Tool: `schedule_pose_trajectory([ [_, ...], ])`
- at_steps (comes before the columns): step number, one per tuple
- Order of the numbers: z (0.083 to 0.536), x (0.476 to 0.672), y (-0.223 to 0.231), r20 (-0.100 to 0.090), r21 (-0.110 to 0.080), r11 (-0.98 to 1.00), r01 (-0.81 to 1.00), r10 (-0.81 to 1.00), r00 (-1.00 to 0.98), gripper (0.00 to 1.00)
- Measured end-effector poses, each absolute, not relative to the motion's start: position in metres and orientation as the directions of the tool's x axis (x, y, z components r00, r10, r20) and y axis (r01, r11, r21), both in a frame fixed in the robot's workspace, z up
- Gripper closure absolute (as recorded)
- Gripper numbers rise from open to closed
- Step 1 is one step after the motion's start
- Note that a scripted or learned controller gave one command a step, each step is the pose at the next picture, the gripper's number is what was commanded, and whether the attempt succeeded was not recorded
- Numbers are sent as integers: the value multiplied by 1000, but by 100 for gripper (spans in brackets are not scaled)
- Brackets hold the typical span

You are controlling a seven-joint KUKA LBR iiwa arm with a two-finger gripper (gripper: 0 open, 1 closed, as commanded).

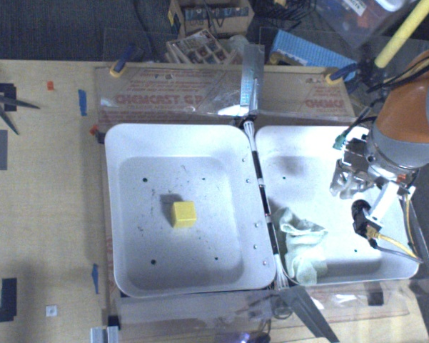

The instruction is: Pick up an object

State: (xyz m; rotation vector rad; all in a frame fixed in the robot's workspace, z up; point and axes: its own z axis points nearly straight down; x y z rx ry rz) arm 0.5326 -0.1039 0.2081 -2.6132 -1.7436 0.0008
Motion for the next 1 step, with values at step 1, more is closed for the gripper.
schedule_pose_trajectory([
  [1, 184, 530, -77, -1, -4, -635, 772, 772, 635, 100],
])
